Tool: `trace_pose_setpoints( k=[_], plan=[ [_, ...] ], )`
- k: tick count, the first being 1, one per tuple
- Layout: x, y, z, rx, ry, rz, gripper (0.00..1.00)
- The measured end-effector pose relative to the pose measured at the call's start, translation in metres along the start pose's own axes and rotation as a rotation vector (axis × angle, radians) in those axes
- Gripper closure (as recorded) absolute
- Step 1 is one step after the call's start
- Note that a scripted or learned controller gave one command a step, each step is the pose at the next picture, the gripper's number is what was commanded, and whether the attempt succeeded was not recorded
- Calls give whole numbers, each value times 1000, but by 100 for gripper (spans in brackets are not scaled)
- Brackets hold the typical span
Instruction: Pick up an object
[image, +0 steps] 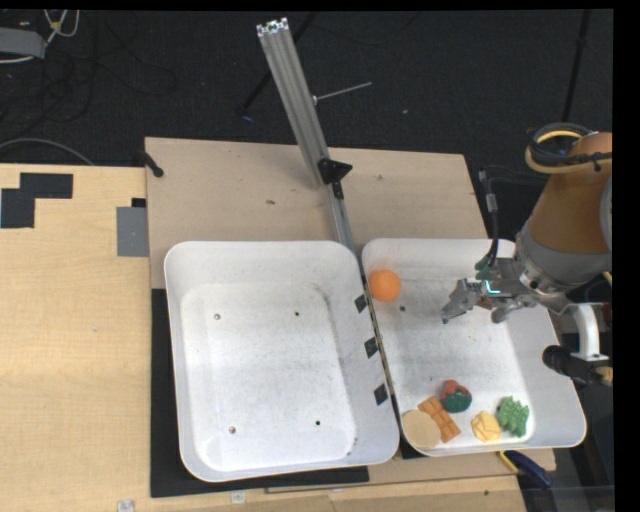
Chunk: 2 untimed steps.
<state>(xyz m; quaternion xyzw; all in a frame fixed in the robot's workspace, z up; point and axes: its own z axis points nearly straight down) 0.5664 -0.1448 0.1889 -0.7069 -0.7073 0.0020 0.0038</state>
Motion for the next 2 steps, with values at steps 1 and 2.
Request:
trace_pose_setpoints(
  k=[1, 2],
  plan=[
    [-1, 1, -3, -5, -1, 2, 0],
    [2, 6, 43, -1, -1, 1, 0]
  ],
)
